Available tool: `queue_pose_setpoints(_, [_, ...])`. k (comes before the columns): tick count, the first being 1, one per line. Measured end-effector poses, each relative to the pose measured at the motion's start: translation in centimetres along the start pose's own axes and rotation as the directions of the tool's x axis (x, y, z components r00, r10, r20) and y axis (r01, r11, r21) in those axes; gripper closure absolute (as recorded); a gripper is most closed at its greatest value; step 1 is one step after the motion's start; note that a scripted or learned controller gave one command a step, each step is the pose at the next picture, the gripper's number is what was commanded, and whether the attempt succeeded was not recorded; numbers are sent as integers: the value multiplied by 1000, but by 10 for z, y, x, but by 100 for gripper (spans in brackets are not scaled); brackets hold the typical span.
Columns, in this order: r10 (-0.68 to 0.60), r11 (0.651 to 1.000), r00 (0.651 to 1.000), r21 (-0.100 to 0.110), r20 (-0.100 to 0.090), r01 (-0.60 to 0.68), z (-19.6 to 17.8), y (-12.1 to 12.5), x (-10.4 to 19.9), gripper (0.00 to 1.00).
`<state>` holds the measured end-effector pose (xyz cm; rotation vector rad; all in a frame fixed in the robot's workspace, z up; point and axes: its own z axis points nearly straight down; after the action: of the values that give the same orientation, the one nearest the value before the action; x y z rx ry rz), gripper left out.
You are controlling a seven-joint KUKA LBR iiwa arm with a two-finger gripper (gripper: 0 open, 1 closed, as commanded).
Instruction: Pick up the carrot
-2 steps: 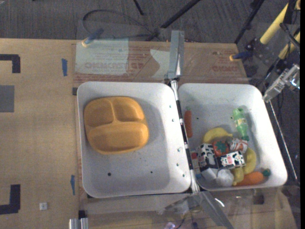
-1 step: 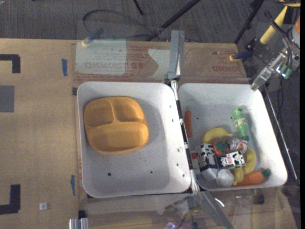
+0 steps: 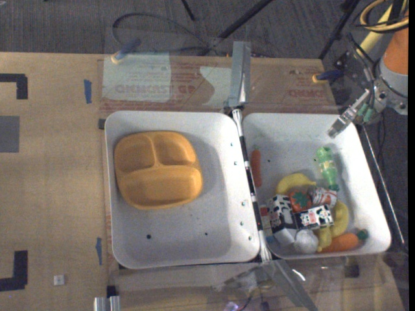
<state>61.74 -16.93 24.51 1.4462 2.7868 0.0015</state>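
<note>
**Carrot at the near edge of the right bin**

Two white bins stand side by side. The left bin (image 3: 123,238) carries one orange divided plate (image 3: 157,168) near its far-left corner. The right bin (image 3: 285,131) carries one red sausage (image 3: 256,167), one green bottle (image 3: 326,164) and one carrot (image 3: 343,241). The carrot lies near the near-right corner, long axis along the near edge, green end pointing right. The gripper (image 3: 342,123) hovers at the far-right corner, touching nothing; I cannot tell if it is released or clenched.

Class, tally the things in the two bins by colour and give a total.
Orange or red: 4 (divided plate, carrot, hot dog, small fruit)
Green: 1 (bottle)
Yellow: 2 (bananas)
Black-and-white: 2 (cartons)
White: 1 (ball)
Total: 10
</note>
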Motion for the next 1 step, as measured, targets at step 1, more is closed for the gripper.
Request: queue_pose_setpoints(1, [330,944,944,-3,4,-330,-71,-8,-10,100])
